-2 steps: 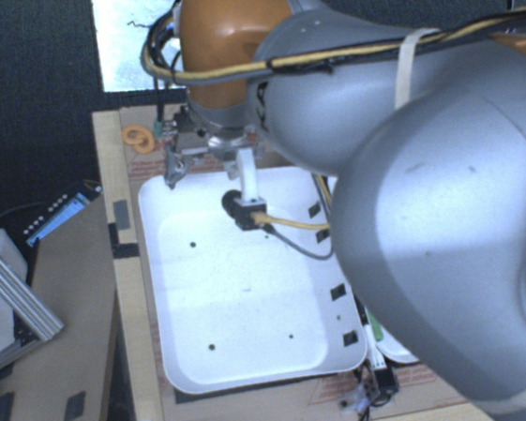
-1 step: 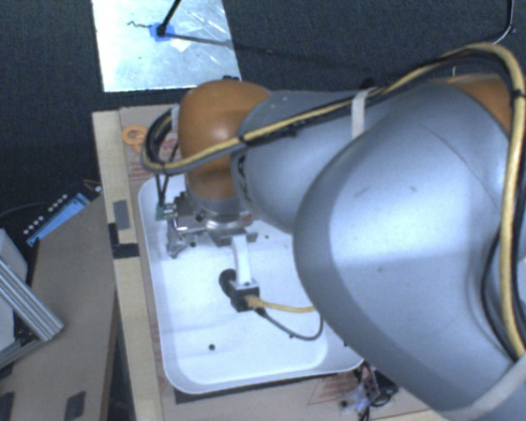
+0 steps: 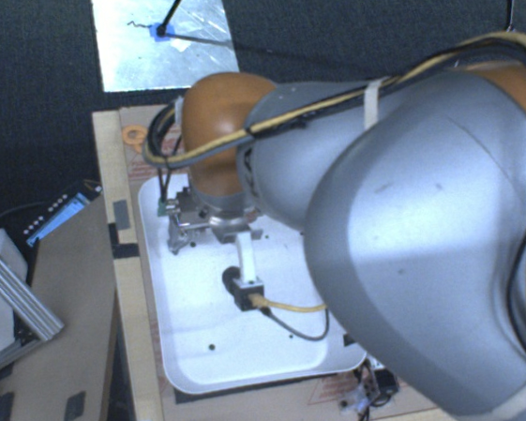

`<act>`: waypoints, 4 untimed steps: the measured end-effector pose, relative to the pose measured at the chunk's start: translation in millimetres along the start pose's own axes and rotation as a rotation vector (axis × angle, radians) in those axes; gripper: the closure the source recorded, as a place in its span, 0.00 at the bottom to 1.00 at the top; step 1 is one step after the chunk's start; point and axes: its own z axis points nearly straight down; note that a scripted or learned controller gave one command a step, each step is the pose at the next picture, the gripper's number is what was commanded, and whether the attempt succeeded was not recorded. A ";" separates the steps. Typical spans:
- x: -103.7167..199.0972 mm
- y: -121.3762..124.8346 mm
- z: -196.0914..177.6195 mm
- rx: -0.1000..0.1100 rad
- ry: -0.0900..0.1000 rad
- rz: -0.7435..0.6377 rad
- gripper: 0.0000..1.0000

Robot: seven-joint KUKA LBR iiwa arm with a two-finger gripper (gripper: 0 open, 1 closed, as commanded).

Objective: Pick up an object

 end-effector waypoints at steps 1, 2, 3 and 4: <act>0.5 21.5 -182.5 -0.021 0.006 -0.005 0.00; 0.6 18.9 -182.2 -0.006 0.000 -0.010 1.00; -29.7 52.4 -323.3 -0.019 0.003 0.001 1.00; -55.2 42.2 -352.2 -0.007 0.000 0.001 1.00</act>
